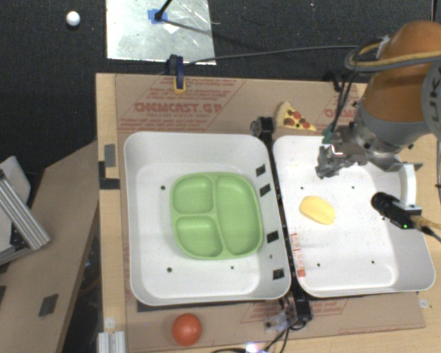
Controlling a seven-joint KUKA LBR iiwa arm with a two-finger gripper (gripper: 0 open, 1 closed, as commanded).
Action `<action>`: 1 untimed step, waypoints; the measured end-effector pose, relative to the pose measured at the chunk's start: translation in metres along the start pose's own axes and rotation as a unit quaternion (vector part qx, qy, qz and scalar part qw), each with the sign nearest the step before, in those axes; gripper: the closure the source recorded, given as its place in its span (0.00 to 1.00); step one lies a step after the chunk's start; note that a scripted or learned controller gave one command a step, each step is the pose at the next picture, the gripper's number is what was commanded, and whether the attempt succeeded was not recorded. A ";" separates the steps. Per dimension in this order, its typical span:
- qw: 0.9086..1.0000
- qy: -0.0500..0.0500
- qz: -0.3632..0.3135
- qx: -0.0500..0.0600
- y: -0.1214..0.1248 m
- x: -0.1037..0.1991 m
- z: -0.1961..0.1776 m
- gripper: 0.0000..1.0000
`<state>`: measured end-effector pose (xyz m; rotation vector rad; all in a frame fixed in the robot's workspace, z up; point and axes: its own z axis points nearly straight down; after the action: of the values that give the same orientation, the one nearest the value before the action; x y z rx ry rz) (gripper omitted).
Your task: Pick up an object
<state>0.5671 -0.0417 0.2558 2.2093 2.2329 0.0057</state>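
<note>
Lemon [317, 210] lies near-left of gripper [328, 166], whose opening I cannot tell; rounded shape may slip aside if descent lands off-centre.

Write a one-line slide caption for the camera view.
Gripper hovers above the right bin, near a yellow object.

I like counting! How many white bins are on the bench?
2. The left bin holds a green divided plate; the right bin holds a yellow object, below the gripper.
</note>
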 end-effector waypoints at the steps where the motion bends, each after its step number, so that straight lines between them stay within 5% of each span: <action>1: 1.000 0.000 0.000 0.001 0.001 0.056 0.018 1.00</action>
<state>0.5671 0.0144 0.2382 2.2114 2.2338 0.0028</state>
